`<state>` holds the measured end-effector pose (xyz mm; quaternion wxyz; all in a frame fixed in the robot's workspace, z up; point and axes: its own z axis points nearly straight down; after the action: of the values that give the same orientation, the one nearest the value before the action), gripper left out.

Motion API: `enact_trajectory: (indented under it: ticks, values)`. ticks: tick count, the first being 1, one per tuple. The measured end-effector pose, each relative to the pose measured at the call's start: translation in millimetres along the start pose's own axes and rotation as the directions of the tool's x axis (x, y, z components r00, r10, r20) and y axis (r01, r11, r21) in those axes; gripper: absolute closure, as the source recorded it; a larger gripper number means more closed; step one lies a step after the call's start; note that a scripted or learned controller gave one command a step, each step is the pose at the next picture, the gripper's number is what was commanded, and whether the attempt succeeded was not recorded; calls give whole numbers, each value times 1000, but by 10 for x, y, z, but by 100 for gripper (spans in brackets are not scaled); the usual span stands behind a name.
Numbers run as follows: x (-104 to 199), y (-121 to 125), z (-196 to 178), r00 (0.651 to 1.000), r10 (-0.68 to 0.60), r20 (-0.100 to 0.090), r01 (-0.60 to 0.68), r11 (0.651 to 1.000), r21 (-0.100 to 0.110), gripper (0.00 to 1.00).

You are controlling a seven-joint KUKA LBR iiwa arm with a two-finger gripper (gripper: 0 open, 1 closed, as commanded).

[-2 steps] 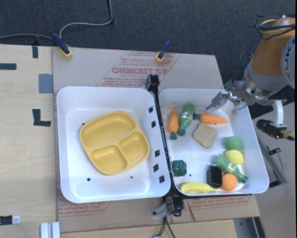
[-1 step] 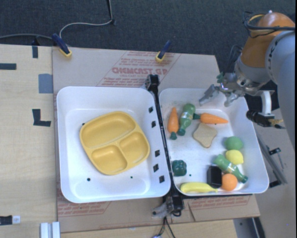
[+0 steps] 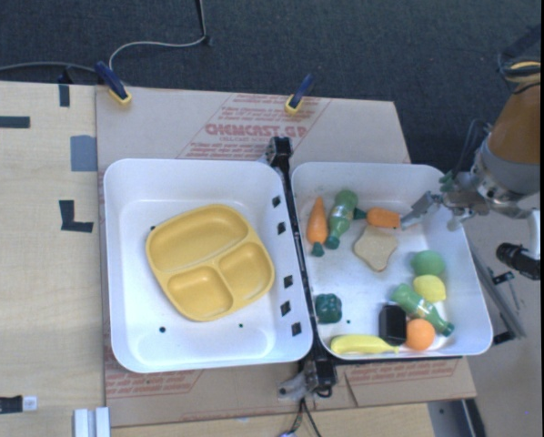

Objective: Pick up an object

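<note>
A wooden bench top fills the frame's left edge, with grey and black tape marks on it. A cardboard sheet (image 3: 254, 130) lies under both bins, held at its top edge by two blue-and-yellow clamps, and dark carpet spans the upper frame.

The left bin (image 3: 126, 244) holds a yellow tray (image 3: 208, 260) with three compartments, set at a slant near its centre; bare white floor runs all round it, widest along the bottom and left walls.

The right bin (image 3: 472, 271) is crowded. A carrot (image 3: 317, 220) and a green bottle (image 3: 341, 212) lie near its upper left, an orange piece (image 3: 383, 217) just right of them, and a bread slice (image 3: 376, 248) below. A dark green item (image 3: 327, 309) sits near the dividing wall, with bare floor around it. A banana (image 3: 363, 344), black block (image 3: 392, 322) and orange (image 3: 419, 334) crowd the lower right corner, below a lemon (image 3: 430, 288) and green ball (image 3: 427, 264).

The gripper (image 3: 424, 206) hangs over the right bin's upper right, beside the orange piece; whether its fingers are open or closed cannot be told.
</note>
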<state>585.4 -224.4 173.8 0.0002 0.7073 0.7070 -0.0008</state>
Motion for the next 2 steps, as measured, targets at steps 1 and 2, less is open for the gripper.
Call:
enact_trajectory:
  ticks: [1,2]
  values:
    - [238,687,822,1000,-2,2,2,1000,-14,0]
    - [99,45,58,1000,-1,0,1,1000,-2,0]
